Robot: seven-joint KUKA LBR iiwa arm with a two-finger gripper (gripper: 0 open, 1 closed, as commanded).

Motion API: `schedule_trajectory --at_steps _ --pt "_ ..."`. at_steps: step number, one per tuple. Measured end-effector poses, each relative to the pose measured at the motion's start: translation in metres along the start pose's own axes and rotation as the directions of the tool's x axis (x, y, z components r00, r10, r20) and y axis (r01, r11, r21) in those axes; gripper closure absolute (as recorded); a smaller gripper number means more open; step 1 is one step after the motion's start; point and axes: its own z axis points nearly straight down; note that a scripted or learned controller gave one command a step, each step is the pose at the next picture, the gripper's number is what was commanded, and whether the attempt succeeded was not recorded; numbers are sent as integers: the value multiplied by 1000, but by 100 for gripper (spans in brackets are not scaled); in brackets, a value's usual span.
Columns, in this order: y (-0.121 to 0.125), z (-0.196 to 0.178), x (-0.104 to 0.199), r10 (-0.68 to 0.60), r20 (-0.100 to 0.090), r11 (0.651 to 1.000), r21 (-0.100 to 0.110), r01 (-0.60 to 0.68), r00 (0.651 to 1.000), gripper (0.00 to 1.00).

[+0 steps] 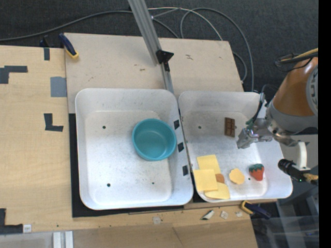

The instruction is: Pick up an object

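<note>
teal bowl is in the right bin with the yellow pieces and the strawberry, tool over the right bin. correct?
Not quite. The camera view shows the teal bowl in the left bin, alone. The yellow pieces and the strawberry do lie in the right bin, and the tool is over that right bin.

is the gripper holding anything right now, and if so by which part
Nothing is held. The gripper hangs over the right bin with nothing between its fingers, right of the brown block.
</note>
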Motion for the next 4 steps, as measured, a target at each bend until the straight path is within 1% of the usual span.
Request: schedule_trajectory --at_steps 1,2,3,4 --pt "-6 -47 5 -1 -1 1000 0 1 1000 100" --pt "-2 -89 4 -1 0 1000 -1 1 1000 100" --pt "-5 -78 56 -5 -3 1000 5 5 1000 100" --pt "-20 -79 112 -6 -4 1000 6 6 1000 100"
